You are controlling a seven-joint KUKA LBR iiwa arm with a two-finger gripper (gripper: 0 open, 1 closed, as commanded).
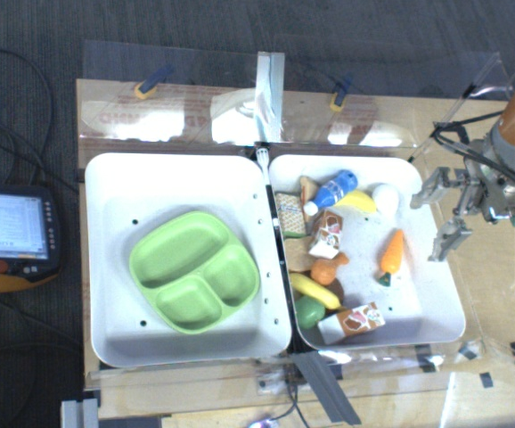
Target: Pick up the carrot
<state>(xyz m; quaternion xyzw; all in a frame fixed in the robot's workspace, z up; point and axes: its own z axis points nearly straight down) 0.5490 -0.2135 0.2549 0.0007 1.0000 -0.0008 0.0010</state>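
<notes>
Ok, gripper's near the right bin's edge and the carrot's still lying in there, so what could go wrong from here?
The carrot lies close to the right bin wall, so a finger could catch the rim on the way down. The gripper, open, sits over that rim rather than the carrot, so a straight descent would likely miss. The carrot's tapered shape may also let it slip out as the fingers close.

The grey arm reaches in from the right, its tool (pixel 440 219) spread open, holding nothing.
</notes>
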